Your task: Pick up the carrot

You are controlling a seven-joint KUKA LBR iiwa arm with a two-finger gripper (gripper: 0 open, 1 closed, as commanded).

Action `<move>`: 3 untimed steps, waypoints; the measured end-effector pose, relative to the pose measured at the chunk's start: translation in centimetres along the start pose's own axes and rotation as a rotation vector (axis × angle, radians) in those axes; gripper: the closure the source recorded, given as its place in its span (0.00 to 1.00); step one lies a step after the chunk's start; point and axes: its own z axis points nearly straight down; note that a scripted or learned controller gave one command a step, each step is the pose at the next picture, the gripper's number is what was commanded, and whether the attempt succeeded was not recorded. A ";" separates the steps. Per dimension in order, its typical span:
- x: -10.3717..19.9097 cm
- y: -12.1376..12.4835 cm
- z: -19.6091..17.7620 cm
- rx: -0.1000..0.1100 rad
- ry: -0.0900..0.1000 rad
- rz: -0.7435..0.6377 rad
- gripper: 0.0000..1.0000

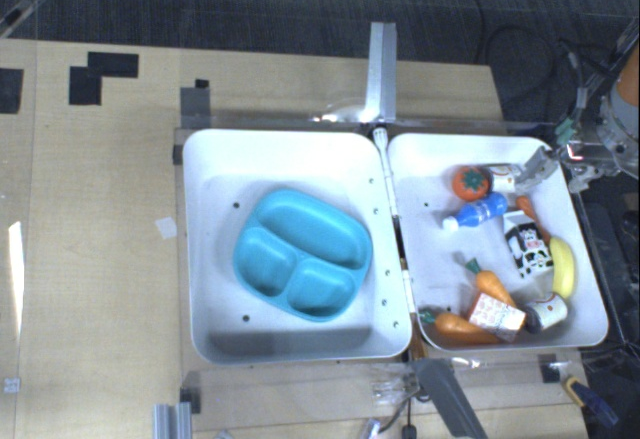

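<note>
Not started as far as I can judge. The carrot (493, 285) lies in the right bin (430, 257), near the front, green end pointing up-left, nothing gripping it. The gripper (535, 167) sits at the bin's back-right corner, well apart from the carrot; can't tell its state from this angle.

Left to do: travel, descend, grasp, lift.

Clutter is the problem: a small carton (497, 313) touches the carrot's lower end, and an orange sausage-shaped piece (462, 328) lies just beside it. Banana (564, 268), cow-print box (527, 248), blue bottle (478, 214) and tomato (471, 183) lie between. The left bin holds a blue tray (300, 255).
</note>
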 end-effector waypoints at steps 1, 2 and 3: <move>3.4 -3.2 9.3 0.001 0.001 0.029 0.00; 4.7 -7.5 16.3 -0.013 -0.001 0.107 0.00; 4.8 -7.2 15.3 -0.019 -0.001 0.104 1.00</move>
